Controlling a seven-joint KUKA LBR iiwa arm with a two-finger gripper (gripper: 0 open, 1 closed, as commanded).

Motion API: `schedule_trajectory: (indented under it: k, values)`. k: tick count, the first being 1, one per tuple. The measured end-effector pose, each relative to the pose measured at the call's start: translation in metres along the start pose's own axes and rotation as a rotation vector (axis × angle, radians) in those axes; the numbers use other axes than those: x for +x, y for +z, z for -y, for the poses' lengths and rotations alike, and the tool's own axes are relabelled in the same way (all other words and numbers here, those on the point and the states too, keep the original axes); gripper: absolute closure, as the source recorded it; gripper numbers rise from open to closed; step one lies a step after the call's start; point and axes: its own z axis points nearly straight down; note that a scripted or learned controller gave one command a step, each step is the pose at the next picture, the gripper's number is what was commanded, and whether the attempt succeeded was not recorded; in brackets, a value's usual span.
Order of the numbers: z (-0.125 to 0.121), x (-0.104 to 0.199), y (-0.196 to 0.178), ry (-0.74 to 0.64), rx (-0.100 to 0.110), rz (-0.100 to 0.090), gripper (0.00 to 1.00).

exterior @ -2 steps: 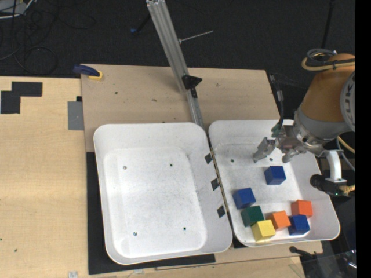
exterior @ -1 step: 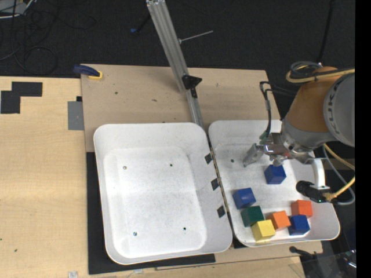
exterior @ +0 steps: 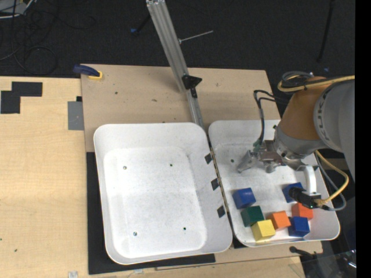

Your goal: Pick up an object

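Note:
My gripper (exterior: 257,165) hangs over the upper middle of the right bin (exterior: 232,133), its grey fingers spread open with nothing between them. Several small blocks lie below it along the bin's front. A blue cube (exterior: 243,197) is the closest, just below and left of the gripper. A green cube (exterior: 251,214) and a yellow cube (exterior: 264,229) sit in front of that one. To their right are an orange cube (exterior: 280,219), a second blue cube (exterior: 299,226) and a red block (exterior: 302,211). Another blue piece (exterior: 291,191) is partly hidden by a cable.
The left bin (exterior: 110,141) sits beside the right one, with black clips (exterior: 213,183) along the shared rim. A metal rail (exterior: 174,51) slants down from the back to the bins' junction. Cables loop off the arm over the right bin's right edge.

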Motion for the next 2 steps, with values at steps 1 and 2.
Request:
schedule_trajectory:
  k: [1, 2]
  values:
    - [0.001, -0.001, -0.011, 0.004, 0.002, -0.002, 1.00]
    - [-0.002, 0.000, -0.074, -0.001, -0.003, 0.000, 1.00]
